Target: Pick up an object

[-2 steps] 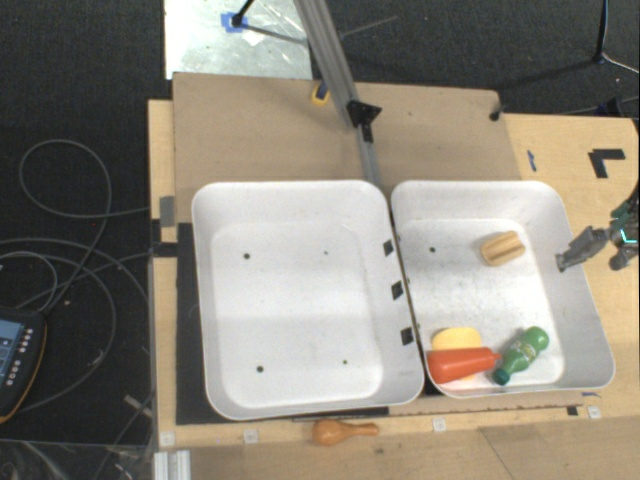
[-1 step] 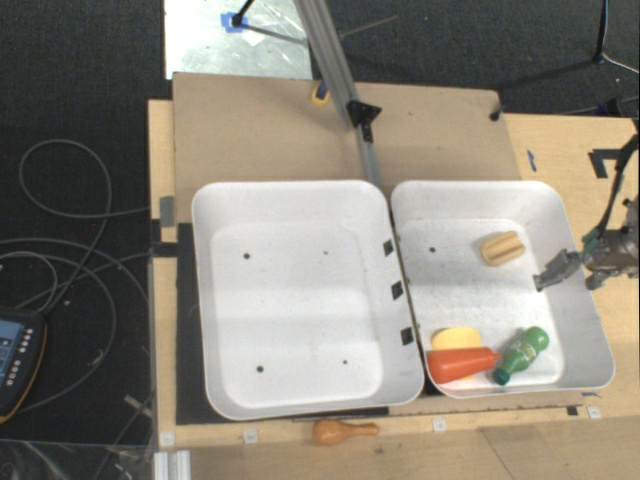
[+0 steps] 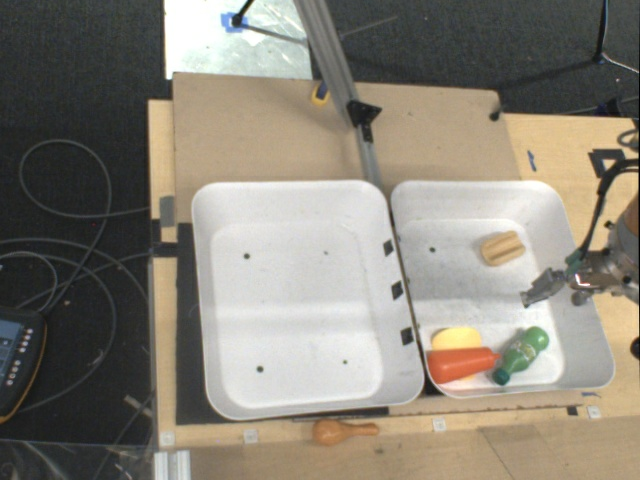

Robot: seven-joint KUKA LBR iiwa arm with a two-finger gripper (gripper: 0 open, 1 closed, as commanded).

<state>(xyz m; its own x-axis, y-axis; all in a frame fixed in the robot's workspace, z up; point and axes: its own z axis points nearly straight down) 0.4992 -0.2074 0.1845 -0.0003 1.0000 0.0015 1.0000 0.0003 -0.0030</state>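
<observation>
Claw (image 3: 545, 288) at right, pointing left, low.

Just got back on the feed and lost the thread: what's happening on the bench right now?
The arm reaches in from the right, and its hand hangs over the right bin, with nothing visibly held. Four things lie in that bin: a tan block toward the back, and along the front edge a yellow piece, an orange carrot and a green bottle. The left bin sits alongside. A small tan gourd-shaped item lies on the bench in front of the bins.
</observation>
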